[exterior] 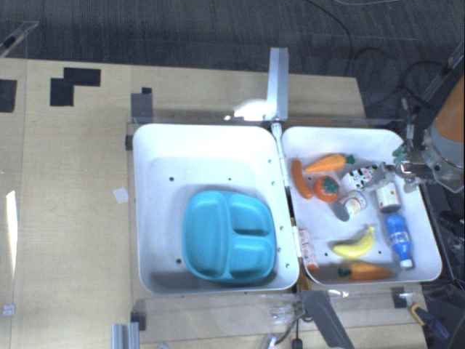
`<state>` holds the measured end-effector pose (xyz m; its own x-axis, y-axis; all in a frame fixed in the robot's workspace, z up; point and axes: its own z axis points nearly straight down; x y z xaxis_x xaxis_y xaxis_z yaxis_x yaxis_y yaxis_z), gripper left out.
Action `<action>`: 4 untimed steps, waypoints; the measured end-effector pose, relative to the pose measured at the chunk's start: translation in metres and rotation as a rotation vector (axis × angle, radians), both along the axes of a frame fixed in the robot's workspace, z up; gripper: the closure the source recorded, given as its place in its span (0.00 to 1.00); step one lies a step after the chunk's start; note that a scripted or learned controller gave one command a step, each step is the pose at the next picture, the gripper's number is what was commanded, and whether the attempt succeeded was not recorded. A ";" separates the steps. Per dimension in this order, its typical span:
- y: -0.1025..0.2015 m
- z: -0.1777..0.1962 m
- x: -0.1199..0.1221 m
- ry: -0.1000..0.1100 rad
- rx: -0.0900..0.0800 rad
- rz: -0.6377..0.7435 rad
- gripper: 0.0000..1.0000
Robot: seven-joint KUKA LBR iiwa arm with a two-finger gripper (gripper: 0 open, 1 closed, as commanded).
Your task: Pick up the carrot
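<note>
Two orange carrots lie in the right bin (414, 267). One carrot (325, 163) with a green top rests near the bin's far left, beside a red sausage (300, 179). The other carrot (368, 271) lies along the near wall, below a banana (354, 244). My gripper (404, 167) hangs over the bin's far right side, above a small bottle (387, 195) and well to the right of the upper carrot. Nothing is visibly held in it.
The right bin also holds a tomato (327, 187), a tipped can (351, 206), a blue bottle (397, 240) and a small black-and-white item (357, 176). A blue divided plate (229, 235) sits in the left bin (160, 195). A metal post (278, 82) stands behind the bins.
</note>
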<state>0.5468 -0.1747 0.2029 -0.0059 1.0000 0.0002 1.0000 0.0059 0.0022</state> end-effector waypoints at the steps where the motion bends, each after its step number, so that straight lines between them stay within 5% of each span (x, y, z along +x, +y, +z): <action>1: 0.062 -0.013 0.079 -0.001 0.000 -0.079 0.00; 2: 0.034 -0.115 0.124 -0.006 -0.003 0.062 0.00; 3: 0.041 -0.060 0.065 -0.004 -0.002 0.303 0.00; 4: 0.011 0.002 0.087 -0.006 -0.004 0.272 0.00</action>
<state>0.6337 -0.1641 0.2048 -0.2744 0.9616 -0.0043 0.9616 0.2744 0.0076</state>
